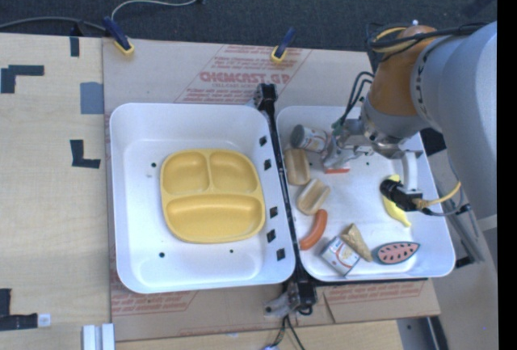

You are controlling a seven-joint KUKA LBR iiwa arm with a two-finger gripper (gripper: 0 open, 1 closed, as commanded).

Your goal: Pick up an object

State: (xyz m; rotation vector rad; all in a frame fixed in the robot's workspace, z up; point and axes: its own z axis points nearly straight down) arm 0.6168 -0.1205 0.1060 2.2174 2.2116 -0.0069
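Note:
The right bin [436, 259] holds several toy foods. My gripper [341, 151] hangs low over its back part, reaching in from the right. Just left of it lies a grey can [301, 136] on its side, and a thin red piece [338, 171] lies just below it. A tan bread roll [296, 166] rests by the bin's left wall, with a second bun [312, 196] and an orange sausage [313, 229] nearer the front. A banana [396, 206] lies at the right. I see nothing lifted off the bin floor.
A cheese wedge [355, 241], a small box-like can [339, 256] and a watermelon slice [397, 252] sit at the right bin's front. The left bin [137, 259] holds a yellow divided plate [213, 195]. A black divider [275, 170] separates the bins.

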